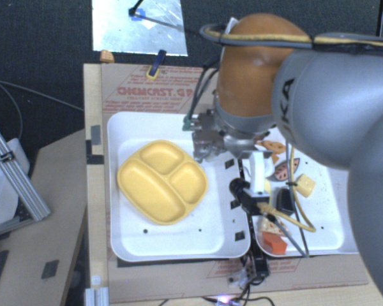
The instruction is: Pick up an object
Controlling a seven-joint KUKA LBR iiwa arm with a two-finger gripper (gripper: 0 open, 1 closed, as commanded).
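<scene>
In the camera view, a smooth yellow plastic three-compartment plate (162,181) lay flat in the left bin (198,238), its long compartment running upper-left to lower-right. The gripper (233,148) hung just beside its upper-right rim; its opening couldn't be told

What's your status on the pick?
Gripper over left bin's far right corner. Yellow plate beside it, flat in bin. Small items in right bin, partly behind arm.

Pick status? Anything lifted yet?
Done: nothing visibly lifted; the yellow plate lies flat in the left bin. In hand: the arm reaches down over the seam between the bins, no grasp visible. Left: the whole pick; pale yellow block and orange piece lie in the right bin.
</scene>
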